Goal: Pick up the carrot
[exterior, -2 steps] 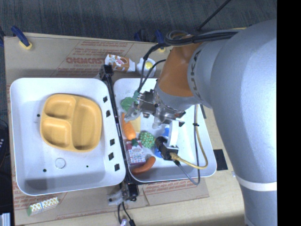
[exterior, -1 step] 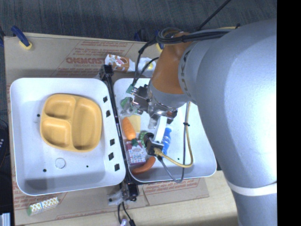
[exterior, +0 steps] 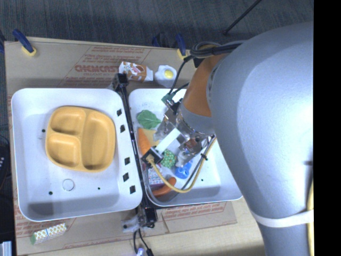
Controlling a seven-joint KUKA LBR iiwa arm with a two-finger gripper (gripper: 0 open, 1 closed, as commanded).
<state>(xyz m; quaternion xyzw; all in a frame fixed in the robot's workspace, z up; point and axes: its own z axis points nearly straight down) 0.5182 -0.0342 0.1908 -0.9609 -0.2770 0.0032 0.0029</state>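
Note:
The carrot (exterior: 143,140) is an orange wedge lying along the left wall of the right bin (exterior: 226,188), partly hidden under the gripper's bracket. My gripper (exterior: 185,147) hangs low over the middle of that bin, just right of the carrot, with the orange-banded wrist (exterior: 198,92) above it. Nothing shows clearly held in it.
Around the gripper lie a green leaf (exterior: 148,120), a green speckled item (exterior: 169,158), a blue item (exterior: 183,170) and a dark red and orange pile (exterior: 161,184). The left bin (exterior: 21,159) holds a yellow divided plate (exterior: 81,137). A small carton (exterior: 133,71) and a yellow-white item (exterior: 166,74) sit behind the bins.

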